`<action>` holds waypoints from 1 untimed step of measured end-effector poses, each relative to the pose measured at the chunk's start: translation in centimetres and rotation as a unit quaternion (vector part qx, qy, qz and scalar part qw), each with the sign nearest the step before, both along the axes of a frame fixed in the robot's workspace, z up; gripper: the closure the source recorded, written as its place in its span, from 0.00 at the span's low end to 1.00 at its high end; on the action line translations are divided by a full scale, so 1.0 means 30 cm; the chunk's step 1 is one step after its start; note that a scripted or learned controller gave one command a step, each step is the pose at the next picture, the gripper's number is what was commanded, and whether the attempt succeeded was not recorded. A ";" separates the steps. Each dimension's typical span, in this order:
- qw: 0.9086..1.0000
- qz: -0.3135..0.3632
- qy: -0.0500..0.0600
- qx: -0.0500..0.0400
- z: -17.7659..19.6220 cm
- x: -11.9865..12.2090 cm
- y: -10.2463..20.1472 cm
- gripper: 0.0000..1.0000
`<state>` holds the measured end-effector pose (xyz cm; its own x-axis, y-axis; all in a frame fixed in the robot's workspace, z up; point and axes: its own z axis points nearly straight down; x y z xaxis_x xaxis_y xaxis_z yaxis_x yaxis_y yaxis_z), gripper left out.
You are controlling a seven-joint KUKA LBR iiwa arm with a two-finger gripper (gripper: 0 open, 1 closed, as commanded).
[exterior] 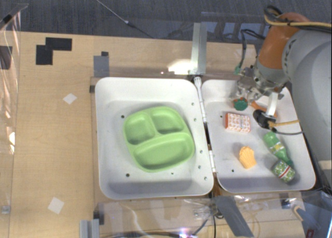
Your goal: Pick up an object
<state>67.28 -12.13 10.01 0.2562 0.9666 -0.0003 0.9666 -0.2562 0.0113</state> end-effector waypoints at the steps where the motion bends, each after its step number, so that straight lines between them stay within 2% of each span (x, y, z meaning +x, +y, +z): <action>1: 1.000 -0.027 0.002 0.002 0.327 -0.043 0.194 1.00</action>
